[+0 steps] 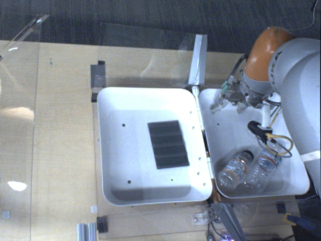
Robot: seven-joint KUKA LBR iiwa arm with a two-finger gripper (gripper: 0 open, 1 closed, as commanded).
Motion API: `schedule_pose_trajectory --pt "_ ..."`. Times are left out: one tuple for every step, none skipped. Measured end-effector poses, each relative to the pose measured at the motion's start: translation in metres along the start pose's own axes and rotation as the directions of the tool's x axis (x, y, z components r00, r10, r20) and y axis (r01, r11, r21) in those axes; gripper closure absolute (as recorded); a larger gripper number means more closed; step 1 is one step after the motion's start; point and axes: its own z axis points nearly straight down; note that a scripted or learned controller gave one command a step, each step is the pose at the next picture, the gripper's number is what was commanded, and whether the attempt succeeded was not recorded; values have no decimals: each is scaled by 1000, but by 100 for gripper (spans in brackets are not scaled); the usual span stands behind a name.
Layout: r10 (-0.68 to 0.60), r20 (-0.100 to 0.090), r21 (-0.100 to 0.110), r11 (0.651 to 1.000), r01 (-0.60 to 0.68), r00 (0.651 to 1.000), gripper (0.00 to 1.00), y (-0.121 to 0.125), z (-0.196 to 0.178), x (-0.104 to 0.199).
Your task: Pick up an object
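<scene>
Bottles (248,170), clear, lie side by side pointing upper-right in right bin (225,129); claw (226,98) state unclear.

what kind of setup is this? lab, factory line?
Most likely a robotics lab bench for pick tests: two shallow white bins on a wooden bench, clear bottles in the right bin, and a robot arm reaching in.

two white bins (108,134), one black ridged block (168,144), two clear bottles (234,169)
</scene>
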Motion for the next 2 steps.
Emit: schedule_pose_trajectory --pt "-33 2 -4 999 33 999 0 -44 -113 -63" --pt "-40 0 3 999 40 999 0 -123 -13 -93"
